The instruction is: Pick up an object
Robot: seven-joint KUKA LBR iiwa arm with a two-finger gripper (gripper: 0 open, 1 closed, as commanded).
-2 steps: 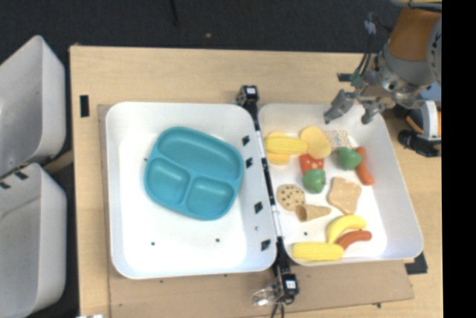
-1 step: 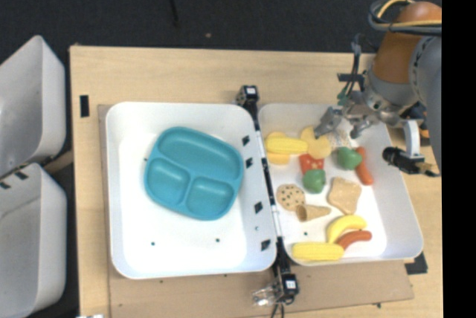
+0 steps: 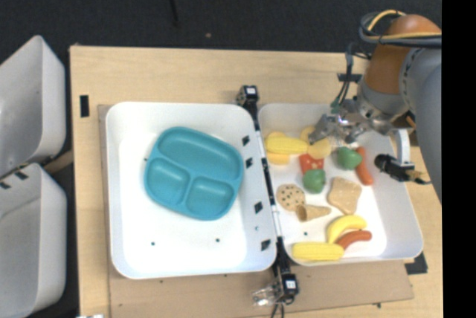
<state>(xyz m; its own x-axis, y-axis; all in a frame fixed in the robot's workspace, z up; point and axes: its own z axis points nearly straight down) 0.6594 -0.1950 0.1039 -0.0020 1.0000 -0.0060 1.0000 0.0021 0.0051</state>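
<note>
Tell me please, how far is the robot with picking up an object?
Done: the gripper is down in the right bin, at its far end beside a yellow toy. In hand: nothing can be seen held. Left: closing on one piece and lifting it. The other toy foods lie loose, and the blue tray sits in the left bin.

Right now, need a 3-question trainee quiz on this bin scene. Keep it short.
1. True or false: the blue sectioned plastic tray lies in the left white bin.
2. Multiple choice: the round tan toy cookie lies in the right white bin (A) beside the divider between the bins, (B) in the far right corner, (C) on the tray.
3. Fill in: the gripper is over the ____ white bin.

Key: 1 true; 2 A; 3 right.
</note>
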